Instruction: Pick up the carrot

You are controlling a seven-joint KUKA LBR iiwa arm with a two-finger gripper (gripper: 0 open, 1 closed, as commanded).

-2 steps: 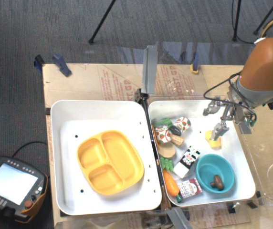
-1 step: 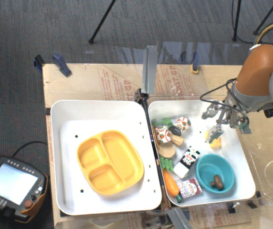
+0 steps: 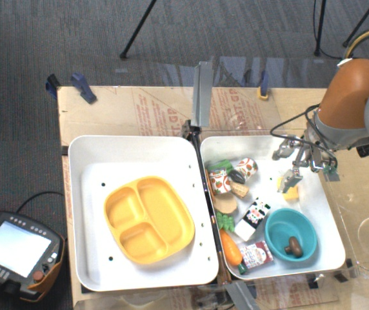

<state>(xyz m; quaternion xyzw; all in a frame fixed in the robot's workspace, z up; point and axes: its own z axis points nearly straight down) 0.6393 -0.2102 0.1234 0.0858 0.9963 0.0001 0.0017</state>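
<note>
The small orange plastic carrot with a green leafy top (image 3: 229, 245) lies against the near-left wall of the right-hand shallow white bin (image 3: 331, 228), wedged beside a red-and-white packet (image 3: 256, 255) and just left of a teal bowl (image 3: 291, 234). My gripper (image 3: 294, 173) hangs well apart, over the bin's far right; my jaws look open and empty, I judge, ready to travel over.

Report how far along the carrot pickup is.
Done: nothing visible yet. The carrot lies against the left wall of the right bin, near its front corner. In hand: the gripper hangs above the bin's far right part, well apart from the carrot. Left: reach, grasp and lift.
</note>
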